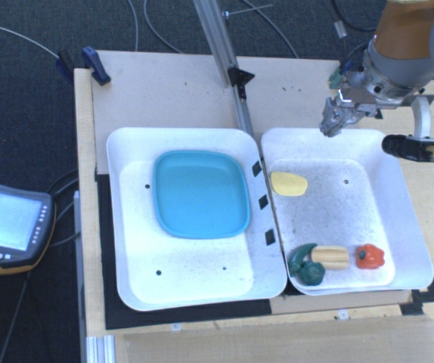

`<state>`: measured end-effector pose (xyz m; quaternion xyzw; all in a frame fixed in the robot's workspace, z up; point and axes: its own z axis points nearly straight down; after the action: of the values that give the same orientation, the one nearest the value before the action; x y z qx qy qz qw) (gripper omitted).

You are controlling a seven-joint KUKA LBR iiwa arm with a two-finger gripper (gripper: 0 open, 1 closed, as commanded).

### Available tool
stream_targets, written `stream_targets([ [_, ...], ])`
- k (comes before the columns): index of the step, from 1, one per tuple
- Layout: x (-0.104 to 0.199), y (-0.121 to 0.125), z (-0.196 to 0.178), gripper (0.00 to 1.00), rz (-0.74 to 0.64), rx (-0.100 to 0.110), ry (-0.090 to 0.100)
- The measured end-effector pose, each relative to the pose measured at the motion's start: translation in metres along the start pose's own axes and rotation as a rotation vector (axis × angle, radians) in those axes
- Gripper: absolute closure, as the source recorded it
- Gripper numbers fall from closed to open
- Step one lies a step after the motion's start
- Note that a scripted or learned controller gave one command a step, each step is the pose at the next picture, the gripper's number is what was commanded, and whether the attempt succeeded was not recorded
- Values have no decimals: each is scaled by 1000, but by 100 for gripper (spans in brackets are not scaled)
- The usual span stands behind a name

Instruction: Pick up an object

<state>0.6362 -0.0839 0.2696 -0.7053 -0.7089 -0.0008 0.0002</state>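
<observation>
gripper hangs from the grey and orange arm at the far rim of the right bin, above its back left corner. from this angle you cannot tell whether it is open or closed, and no object is seen in its grasp.

two shallow white bins sit side by side on a pale bench. left bin holds one thing, a square blue plate with rounded corners, lying flat in the far half of the bin.

right bin holds four small objects, all well apart from the gripper. three lie in a row along the near edge: a dark green toy at the left, a tan block touching it in the middle, and a red toy just beside the block on the right. a yellow piece lies alone against the left wall, farther back and nearest the gripper.

around the bins, a slanted metal rail runs down from the top to the seam between them, where three black clips sit. a control pendant with a lit screen rests on the dark floor at far left. a blue clamp grips the bench's far left corner.
</observation>
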Motion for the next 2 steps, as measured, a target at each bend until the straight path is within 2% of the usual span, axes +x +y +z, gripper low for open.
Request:
stream_targets([
  [1,58,-2,1,100,1,0,0],
  [2,106,9,15,100,1,1,-1],
])
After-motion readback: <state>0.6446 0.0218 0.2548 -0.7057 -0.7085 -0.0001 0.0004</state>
